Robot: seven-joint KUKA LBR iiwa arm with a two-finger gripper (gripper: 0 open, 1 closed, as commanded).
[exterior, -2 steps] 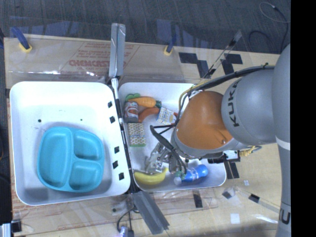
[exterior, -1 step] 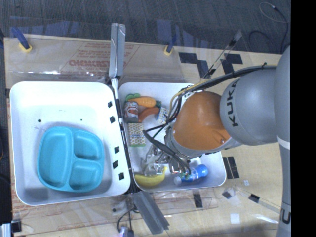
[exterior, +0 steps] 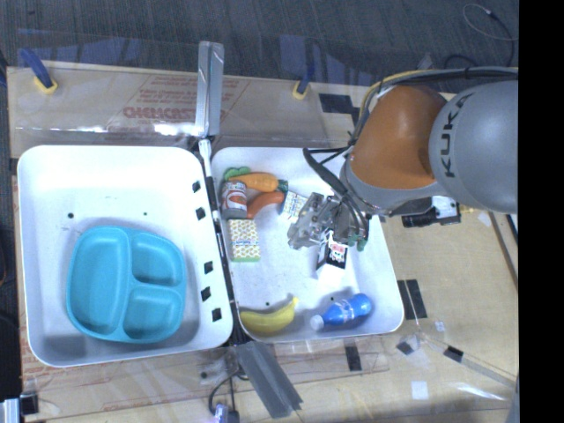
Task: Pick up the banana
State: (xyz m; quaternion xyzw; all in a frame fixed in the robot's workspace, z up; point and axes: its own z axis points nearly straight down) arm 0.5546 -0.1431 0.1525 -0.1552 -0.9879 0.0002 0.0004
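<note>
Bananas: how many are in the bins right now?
1. The banana lies at the near edge of the right bin, left of the blue bottle. The arm may hide something beneath it.

The hand (exterior: 314,227) hovers mid-bin, well apart from the banana (exterior: 268,315) below.
</note>
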